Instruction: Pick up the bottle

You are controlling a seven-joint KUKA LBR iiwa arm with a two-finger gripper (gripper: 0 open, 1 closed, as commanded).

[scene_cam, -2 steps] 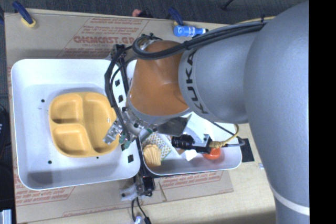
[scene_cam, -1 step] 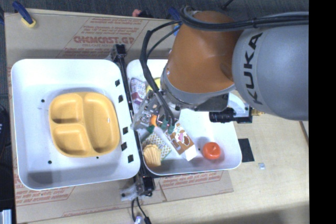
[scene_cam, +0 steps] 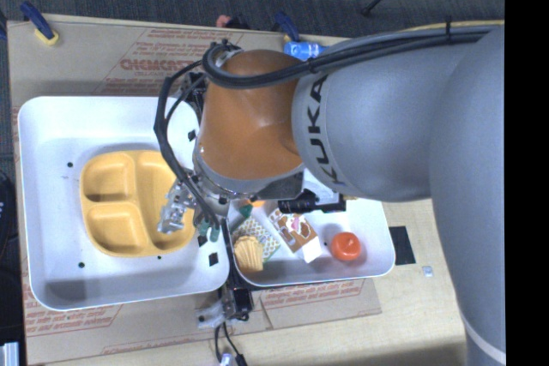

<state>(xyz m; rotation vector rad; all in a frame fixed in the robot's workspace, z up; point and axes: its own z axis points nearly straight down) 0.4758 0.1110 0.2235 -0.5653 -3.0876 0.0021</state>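
- Two shallow white bins sat side by side on the surface: the left bin (scene_cam: 43, 184) carried a yellow divided tray (scene_cam: 129, 201), and the right bin (scene_cam: 377, 257) held small items crowded under the arm (scene_cam: 386, 124).
- In the right bin lay a round orange piece (scene_cam: 346, 246), a printed carton (scene_cam: 298, 234), a patterned packet (scene_cam: 257, 233) and a ridged tan piece (scene_cam: 249, 253). No bottle could be told apart with certainty; most of that bin was hidden by the arm.
- Over the tray's right rim, near the wall between the bins, hung the gripper (scene_cam: 176, 214). Whether its jaws were spread or pressed together could not be told, and nothing was seen between them.
- By my judgement the step in hand was the search and approach, with no grasp made.
- Likely the next move called for shifting right over the dividing wall.
- Room was tight there: items touched or nearly so, and the bin walls stood close.
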